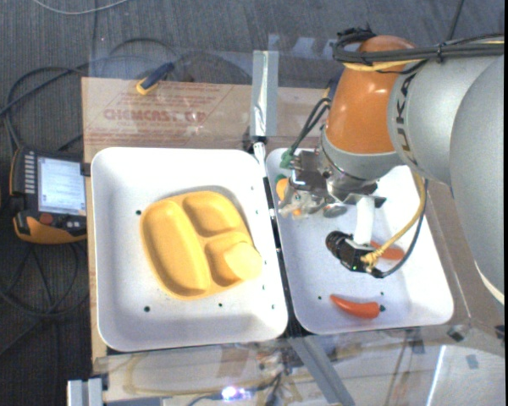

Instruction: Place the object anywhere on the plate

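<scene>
Here we see a glossy yellow compartment plate [201, 242] with rounded sections; the gripper [309, 194] hangs by the right bin's [423, 307] left wall, its grasp unclear to us.

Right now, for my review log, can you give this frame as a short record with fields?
arm: reaches in from the right, over the right bin
claw: low at that bin's left wall
plate: yellow, sectioned, in the left bin
object: red-orange piece lying near the right bin's front
on plate: nothing yet
</scene>
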Robot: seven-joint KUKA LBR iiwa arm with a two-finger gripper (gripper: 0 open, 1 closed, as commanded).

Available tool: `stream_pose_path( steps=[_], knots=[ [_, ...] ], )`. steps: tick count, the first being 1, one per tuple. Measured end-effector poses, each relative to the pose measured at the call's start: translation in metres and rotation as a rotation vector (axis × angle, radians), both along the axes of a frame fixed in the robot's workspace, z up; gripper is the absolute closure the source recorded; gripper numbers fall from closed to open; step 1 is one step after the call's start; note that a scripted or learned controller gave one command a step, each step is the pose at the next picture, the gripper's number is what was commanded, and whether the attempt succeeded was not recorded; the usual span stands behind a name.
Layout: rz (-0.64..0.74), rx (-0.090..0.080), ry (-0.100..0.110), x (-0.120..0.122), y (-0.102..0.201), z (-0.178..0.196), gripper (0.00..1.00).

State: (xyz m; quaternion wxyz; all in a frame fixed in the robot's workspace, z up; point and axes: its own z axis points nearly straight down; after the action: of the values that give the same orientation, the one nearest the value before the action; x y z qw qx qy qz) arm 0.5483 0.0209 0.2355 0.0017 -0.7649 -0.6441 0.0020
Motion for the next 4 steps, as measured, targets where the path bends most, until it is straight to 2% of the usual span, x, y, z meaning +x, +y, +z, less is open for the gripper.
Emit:
stream_pose_path(
  steps=[1, 2, 3, 4],
  knots=[
    [-0.074, -0.003, 0.001, 0.009, 0.061, -0.054, 1.00],
    [0.081, -0.004, -0.001, 0.026, 0.095, -0.064, 1.00],
    [0.237, -0.004, -0.002, 0.047, 0.106, -0.024, 1.00],
    [0.102, -0.001, -0.001, 0.011, 0.121, 0.004, 1.00]
  ],
)
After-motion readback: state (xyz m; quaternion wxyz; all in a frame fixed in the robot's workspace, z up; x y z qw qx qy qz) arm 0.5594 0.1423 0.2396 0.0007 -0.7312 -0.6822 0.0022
